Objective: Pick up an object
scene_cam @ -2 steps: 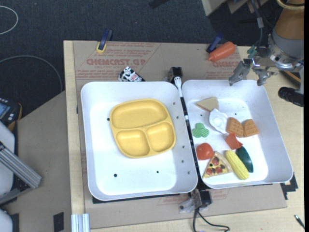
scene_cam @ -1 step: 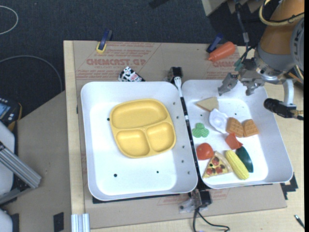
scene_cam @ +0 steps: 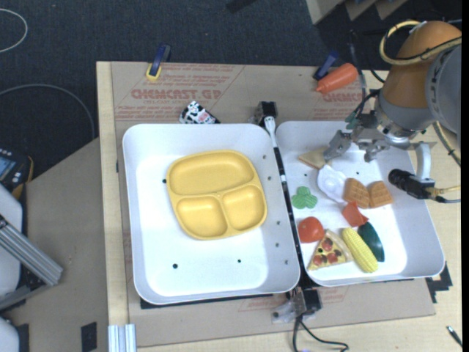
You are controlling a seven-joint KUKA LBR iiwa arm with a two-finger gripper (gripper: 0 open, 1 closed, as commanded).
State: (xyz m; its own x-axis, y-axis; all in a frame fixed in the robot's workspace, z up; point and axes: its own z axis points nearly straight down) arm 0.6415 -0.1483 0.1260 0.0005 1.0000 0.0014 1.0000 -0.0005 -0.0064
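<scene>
My gripper (scene_cam: 357, 145) hangs over the far end of the right bin (scene_cam: 421, 229), with its fingers (scene_cam: 338, 144) spread open and only white bin floor between them. Just left of it lies a tan wedge (scene_cam: 311, 159). Nearer the front are a white lump (scene_cam: 331, 184), two brown bread pieces (scene_cam: 367, 193), a green leaf shape (scene_cam: 303, 197), a small red piece (scene_cam: 354, 213), a red tomato (scene_cam: 310, 229), a pizza slice (scene_cam: 328, 250), a yellow corn cob (scene_cam: 359, 249) and a dark green vegetable (scene_cam: 371, 241).
The left bin (scene_cam: 146, 255) holds a yellow divided plate (scene_cam: 216, 194). On the bench behind the bins sit an orange clamp (scene_cam: 337, 78), a blue and yellow clamp (scene_cam: 156, 63) and a small black-and-white object (scene_cam: 196, 114). A black fitting (scene_cam: 410, 183) sticks out by the right bin's wall.
</scene>
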